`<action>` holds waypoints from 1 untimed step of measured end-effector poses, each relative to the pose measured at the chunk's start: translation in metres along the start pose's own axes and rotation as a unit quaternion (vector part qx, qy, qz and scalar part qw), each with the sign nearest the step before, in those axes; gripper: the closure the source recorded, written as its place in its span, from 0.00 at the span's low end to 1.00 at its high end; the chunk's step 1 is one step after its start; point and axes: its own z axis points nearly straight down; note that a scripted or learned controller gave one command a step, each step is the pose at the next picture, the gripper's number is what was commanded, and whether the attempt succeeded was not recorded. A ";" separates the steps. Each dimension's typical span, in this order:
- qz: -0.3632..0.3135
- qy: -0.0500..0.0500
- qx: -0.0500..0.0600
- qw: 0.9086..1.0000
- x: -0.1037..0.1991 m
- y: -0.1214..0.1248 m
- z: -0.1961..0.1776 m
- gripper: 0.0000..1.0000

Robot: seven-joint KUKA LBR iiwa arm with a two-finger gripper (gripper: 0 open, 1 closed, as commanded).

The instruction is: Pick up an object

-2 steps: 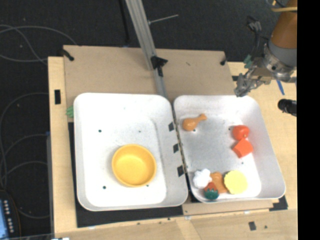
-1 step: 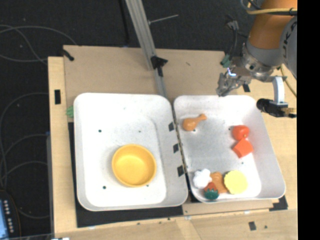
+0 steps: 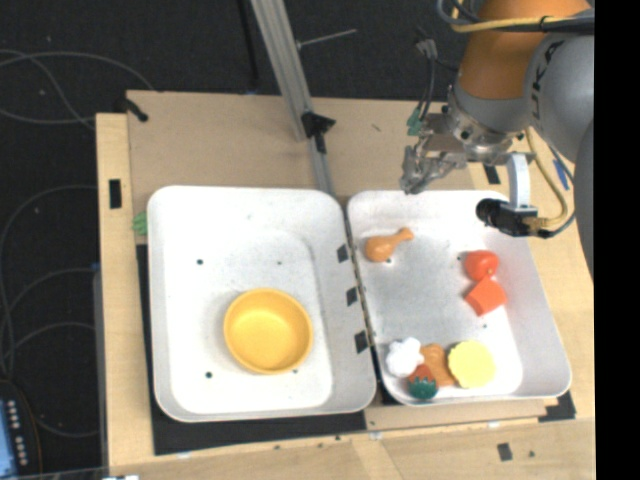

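Note:
My gripper [image 3: 413,180] hangs over the back rim of the right bin [image 3: 520,223], with nothing between its fingers. An orange drumstick-shaped toy [image 3: 385,245] lies in that bin a little in front of the gripper and to its left. A red piece [image 3: 481,264] and an orange block [image 3: 485,295] sit near the bin's right side. At the front of the bin cluster a white piece [image 3: 404,356], a small orange piece [image 3: 434,357], a yellow round piece [image 3: 471,364] and a green-and-red piece [image 3: 422,386].
The left bin [image 3: 190,238] holds a yellow bowl [image 3: 267,330]. A slanted metal pole [image 3: 290,68] rises behind the bins, ending near the divider. Clips [image 3: 352,293] sit along the edge between the bins.

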 end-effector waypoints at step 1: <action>0.000 0.000 0.001 1.000 0.043 0.008 0.010 1.00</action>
